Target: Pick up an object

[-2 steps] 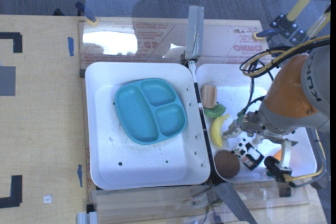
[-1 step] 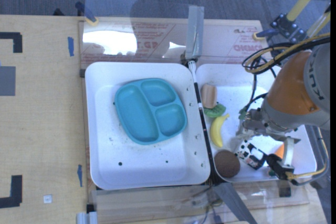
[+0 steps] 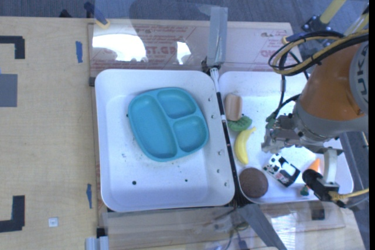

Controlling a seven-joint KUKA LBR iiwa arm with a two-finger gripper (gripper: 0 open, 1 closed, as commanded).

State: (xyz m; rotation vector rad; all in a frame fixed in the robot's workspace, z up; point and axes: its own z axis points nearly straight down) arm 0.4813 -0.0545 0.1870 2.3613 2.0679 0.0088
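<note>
1. Brown ball (image 3: 254,182) lies at the right bin's (image 3: 258,99) front edge, beside the banana (image 3: 242,144); all objects rest unlifted
2. Pincer (image 3: 280,140) hovers near them; I cannot tell its state; grasp remains

Grey arm (image 3: 328,120), orange band, looped yellow-black cables; wrist metal, possibly bracketed.

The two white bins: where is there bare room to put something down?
Left bin: bare floor all around the blue divided plate, widest below it. Right bin: crowded along its left wall with bread roll, banana and brown ball; the gripper hangs over the middle.
</note>
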